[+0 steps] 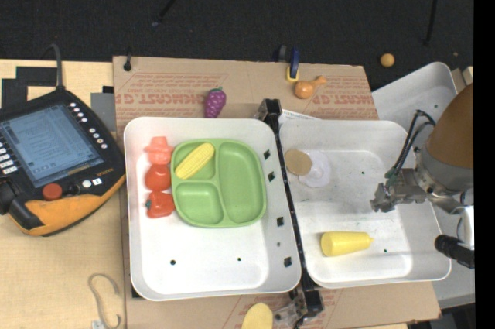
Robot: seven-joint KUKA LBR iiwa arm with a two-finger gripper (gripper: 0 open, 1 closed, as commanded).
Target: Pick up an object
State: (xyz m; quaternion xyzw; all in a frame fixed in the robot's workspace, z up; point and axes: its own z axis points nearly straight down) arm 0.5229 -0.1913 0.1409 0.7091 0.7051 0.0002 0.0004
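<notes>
Yellow wedge (345, 243) lies on its side at 6 o'clock in the right bin (418, 273), likeliest pick; gripper (384, 198) hangs near it at 1 o'clock, not touching, low over the bin floor, probably staged for descent; how far the claw is open I can't tell, nothing visibly in it; tan disc (297, 162) sits toward 10 o'clock; left bin (147, 273) holds green tray (232, 192) with corn cob (193, 159), red toys (158, 188) beside it at 9 o'clock.

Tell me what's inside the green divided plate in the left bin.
The green divided plate holds a yellow corn cob in its upper-left compartment. The other two compartments look bare. Whatever lies under the corn is covered.
</notes>
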